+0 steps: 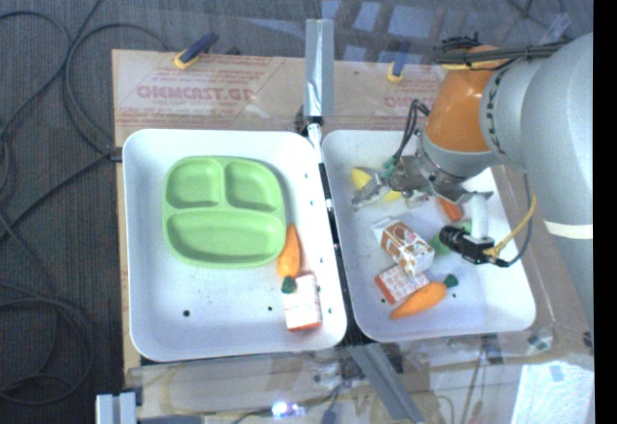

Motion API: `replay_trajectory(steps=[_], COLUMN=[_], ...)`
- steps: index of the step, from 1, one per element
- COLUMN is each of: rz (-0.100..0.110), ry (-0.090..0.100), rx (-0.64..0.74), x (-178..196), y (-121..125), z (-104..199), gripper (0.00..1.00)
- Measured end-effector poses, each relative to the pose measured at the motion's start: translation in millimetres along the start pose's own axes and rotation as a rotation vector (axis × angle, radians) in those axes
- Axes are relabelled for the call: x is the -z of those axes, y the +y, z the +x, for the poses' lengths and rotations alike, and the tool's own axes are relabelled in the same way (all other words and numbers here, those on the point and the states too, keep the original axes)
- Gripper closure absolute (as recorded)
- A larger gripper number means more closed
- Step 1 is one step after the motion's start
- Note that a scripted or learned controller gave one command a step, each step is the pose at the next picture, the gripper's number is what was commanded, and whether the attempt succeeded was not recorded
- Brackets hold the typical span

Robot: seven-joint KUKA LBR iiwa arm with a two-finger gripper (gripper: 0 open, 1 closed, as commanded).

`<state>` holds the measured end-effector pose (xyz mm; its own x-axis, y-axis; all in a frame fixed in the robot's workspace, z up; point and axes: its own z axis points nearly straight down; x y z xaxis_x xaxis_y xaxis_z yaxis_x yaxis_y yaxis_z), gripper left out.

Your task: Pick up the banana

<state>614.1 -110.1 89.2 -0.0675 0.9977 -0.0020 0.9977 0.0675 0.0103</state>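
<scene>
Two white bins sat side by side on the worktop, and the banana [363,178] lay in the right bin [511,311], up near its 10 o'clock corner, a small yellow piece half hidden under the arm's wrist. The tool [384,189] hung right over it, close to or touching the yellow, but from where I stood I could not tell how the tool was set or whether it had anything in it. By the look of it the banana was a toy: light, stiff, smooth plastic, probably slick enough to squirt out of a pinch taken near a tapered end. I would have taken it across the thick middle of the curve, closing on the two flat-ish sides. Its place close to the bin wall left little room on that side. Toward 5 o'clock from it lay a small carton [405,247], and beyond that a toy carrot [420,299], both well apart from the banana. The left bin [154,316] held a green divided tray [226,211], another carrot [288,251] and a second carton [303,303].
</scene>
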Motion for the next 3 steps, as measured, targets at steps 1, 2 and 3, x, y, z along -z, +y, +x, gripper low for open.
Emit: replay_trajectory(steps=[1,2,3], rz=[0.001,-0.002,0.014], ry=[-0.006,-0.004,-0.005], rx=[0.146,0.142,-0.339], x=[0,9,92], y=[8,9,59], z=[2,2,60], gripper=[0.0,1.0,1.0])
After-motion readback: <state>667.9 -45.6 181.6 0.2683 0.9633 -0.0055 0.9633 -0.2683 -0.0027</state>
